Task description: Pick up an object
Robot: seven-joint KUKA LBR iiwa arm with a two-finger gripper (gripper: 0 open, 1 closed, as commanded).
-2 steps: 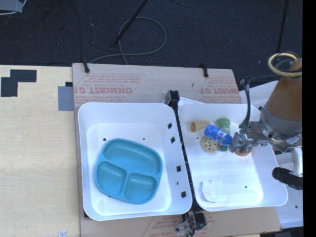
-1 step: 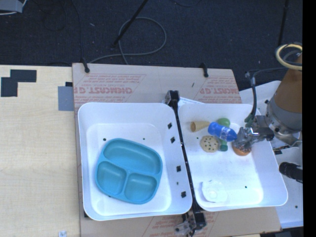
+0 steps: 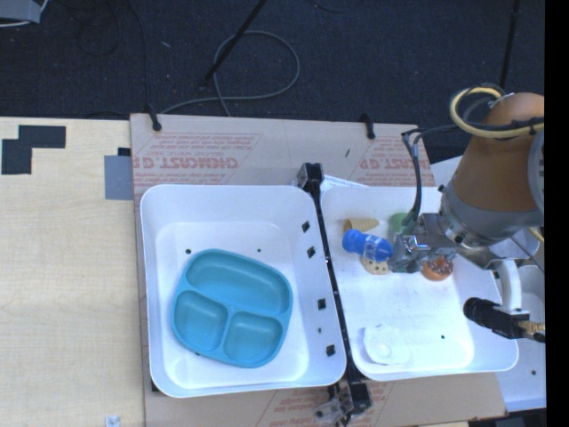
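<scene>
In the right bin (image 3: 444,350), the tool (image 3: 411,254) sits low among crowded small objects (image 3: 369,247); its grip state I cannot tell. It may nudge 2 and lift neither.

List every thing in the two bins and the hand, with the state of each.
blue divided plate: flat, upright, in left bin.
blue object: lying in right bin, beside hand.
orange object: under the arm.
white lid: flat, near front wall.
hand: low among the objects; grip unclear.
</scene>
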